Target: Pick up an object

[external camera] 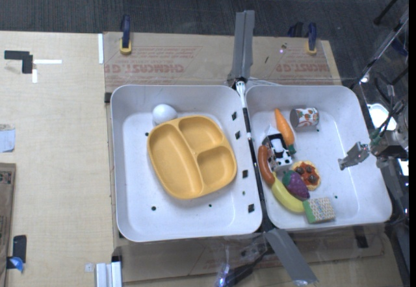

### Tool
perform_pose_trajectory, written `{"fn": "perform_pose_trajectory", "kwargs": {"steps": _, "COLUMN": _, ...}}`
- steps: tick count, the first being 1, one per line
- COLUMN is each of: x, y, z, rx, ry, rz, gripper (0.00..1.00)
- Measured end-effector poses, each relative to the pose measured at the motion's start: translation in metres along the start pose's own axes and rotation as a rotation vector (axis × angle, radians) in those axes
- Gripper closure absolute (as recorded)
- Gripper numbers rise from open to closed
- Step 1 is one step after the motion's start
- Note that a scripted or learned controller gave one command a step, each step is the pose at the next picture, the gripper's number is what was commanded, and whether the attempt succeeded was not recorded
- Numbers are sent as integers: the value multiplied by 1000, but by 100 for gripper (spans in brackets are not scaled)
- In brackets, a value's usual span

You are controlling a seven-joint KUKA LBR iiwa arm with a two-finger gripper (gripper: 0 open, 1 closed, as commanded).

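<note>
From above, my jaws (pixel 354 154) hang over the right side of the right bin (pixel 344 100), well apart from the toys; they are too small and blurred for me to tell how they stand, and I see nothing between them.

The things I might take lie in a cluster along that bin's left half. The banana (pixel 286 195) looks the best choice to me: I judge it a light, stiff plastic toy, smooth and a little slippery, so I would close across its narrow middle rather than along the curve. It is yellow and bent, and it touches the purple piece (pixel 296 183) and the green-edged sponge block (pixel 319 210), which may crowd my approach. The carrot (pixel 283 126) lies freer, orange and slim, probably hard and light too; a grip across its thick end seems safe. The small can (pixel 304 117) stands apart near the far wall and may roll.

In the left bin sits a yellow divided plate (pixel 192 156) with a white ball (pixel 164 112) beside it.
</note>
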State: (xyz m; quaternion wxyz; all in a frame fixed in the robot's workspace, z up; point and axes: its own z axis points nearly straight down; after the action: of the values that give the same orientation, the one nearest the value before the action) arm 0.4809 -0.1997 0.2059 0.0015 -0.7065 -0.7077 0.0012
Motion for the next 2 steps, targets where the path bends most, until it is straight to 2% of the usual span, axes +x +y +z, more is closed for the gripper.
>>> {"fn": "perform_pose_trajectory", "kwargs": {"steps": 1, "x": 34, "y": 27, "z": 115, "rx": -2, "ry": 0, "rz": -291, "gripper": 0}}
{"fn": "perform_pose_trajectory", "kwargs": {"steps": 2, "x": 33, "y": 27, "z": 106, "rx": -3, "ry": 1, "rz": -286, "gripper": 100}}
